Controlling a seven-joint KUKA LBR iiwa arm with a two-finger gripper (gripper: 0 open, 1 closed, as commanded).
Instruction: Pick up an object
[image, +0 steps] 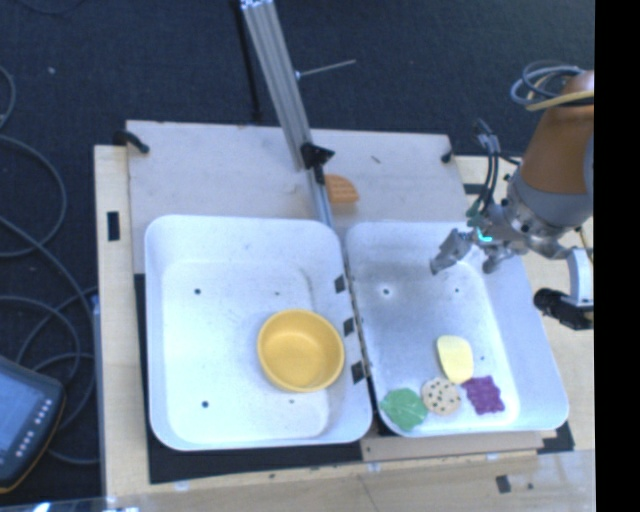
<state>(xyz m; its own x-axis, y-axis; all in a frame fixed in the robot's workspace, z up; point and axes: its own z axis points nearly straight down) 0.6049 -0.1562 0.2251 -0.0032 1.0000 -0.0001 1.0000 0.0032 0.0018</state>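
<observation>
A yellow bowl (300, 349) sits in the left bin (180, 250). In the right bin (400, 270), near its front edge, lie a pale yellow piece (454, 357), a purple piece (485, 394), a tan cookie with dark dots (440, 396) and a green round piece (404, 408). My gripper (468, 256) hangs over the right bin's far right part, open, with nothing between its fingers. It is well behind the pale yellow piece and apart from all the objects.
A slanted metal pole (285, 95) rises behind the bins, ending at a clamp near the divide. An orange object (341, 190) lies on the bench behind the bins. Cables trail on the dark floor at the left, and a tablet sits at the lower left corner.
</observation>
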